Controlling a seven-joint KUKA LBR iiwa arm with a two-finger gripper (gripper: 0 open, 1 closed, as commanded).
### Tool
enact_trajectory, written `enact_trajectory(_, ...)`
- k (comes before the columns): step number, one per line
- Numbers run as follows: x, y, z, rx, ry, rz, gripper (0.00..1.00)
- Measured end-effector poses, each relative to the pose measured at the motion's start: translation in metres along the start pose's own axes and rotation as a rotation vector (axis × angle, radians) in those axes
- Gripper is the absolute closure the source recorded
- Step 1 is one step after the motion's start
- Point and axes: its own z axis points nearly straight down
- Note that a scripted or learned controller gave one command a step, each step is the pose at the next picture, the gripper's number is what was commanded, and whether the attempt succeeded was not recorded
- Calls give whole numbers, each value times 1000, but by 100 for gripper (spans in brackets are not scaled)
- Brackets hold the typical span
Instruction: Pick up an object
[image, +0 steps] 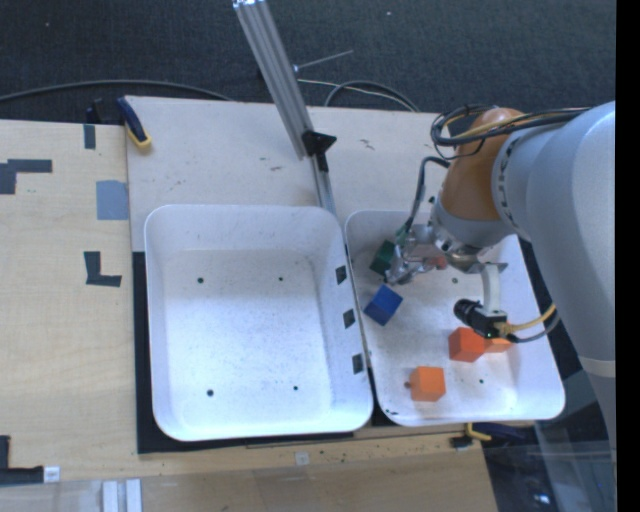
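Blue cube (383, 304) lies in the right bin (535, 395), near its upper left part, just below the gripper (402, 262). A dark green block (384, 258) sits at the gripper's tip, touching or just beside it; whether the fingers are open or closed on it cannot be told. Lower in the same bin lie two orange cubes (428, 383), (466, 345). The left bin (250, 320) sits beside it on the table (60, 350). No writing is readable.

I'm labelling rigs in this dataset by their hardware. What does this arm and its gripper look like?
The arm is bulky, rounded and light grey, with an orange band above the wrist. Thin dark cables loop over that band. The gripper is small, metallic grey and dark.
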Motion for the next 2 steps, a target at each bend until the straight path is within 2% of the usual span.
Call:
enact_trajectory(1, 0, 0, 1, 1, 0, 0, 0)
enact_trajectory(2, -15, 43, 13, 92, 22, 14, 0)
